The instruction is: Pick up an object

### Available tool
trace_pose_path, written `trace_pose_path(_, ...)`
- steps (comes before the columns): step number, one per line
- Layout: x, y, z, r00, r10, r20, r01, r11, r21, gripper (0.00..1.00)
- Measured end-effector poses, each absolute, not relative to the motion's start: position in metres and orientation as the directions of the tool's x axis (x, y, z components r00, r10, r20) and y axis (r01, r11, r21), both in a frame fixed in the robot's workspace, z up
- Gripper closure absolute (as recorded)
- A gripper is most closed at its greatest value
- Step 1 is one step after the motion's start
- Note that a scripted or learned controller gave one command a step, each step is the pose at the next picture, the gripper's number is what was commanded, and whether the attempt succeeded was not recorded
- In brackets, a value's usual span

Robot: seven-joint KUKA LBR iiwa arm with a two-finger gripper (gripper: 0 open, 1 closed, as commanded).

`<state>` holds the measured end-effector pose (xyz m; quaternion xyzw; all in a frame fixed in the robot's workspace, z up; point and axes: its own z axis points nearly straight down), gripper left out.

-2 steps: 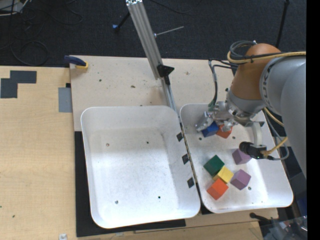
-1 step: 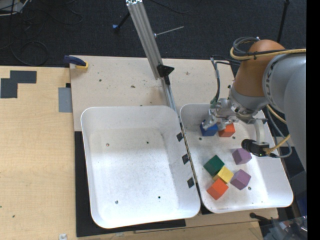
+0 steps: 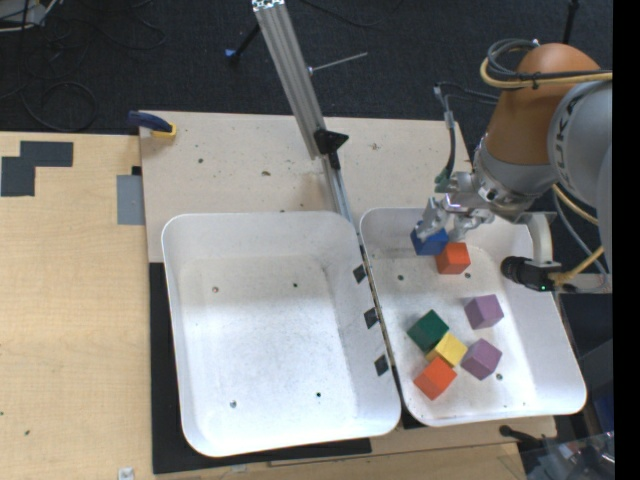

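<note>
The gripper (image 3: pixel 437 230) hangs low over the blue block (image 3: pixel 429 241) at the far side of the right bin (image 3: pixel 560 388), and I cannot tell how its jaws stand; the orange block (image 3: pixel 453 258) touching it could be pushed and spoil the grasp.

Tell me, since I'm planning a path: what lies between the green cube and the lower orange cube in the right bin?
The yellow cube sits between the green cube and the lower orange cube, seen in the camera view.
</note>
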<state>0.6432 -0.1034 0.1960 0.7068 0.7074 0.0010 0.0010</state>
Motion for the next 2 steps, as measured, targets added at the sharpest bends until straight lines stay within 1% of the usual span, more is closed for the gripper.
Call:
trace_pose_path(1,0.643,-0.105,0.217,0.000,1.000,0.000,1.000,0.000,0.000,1.00)
trace_pose_path(2,0.631,-0.052,0.228,-0.004,1.000,0.003,1.000,0.004,-0.004,1.00)
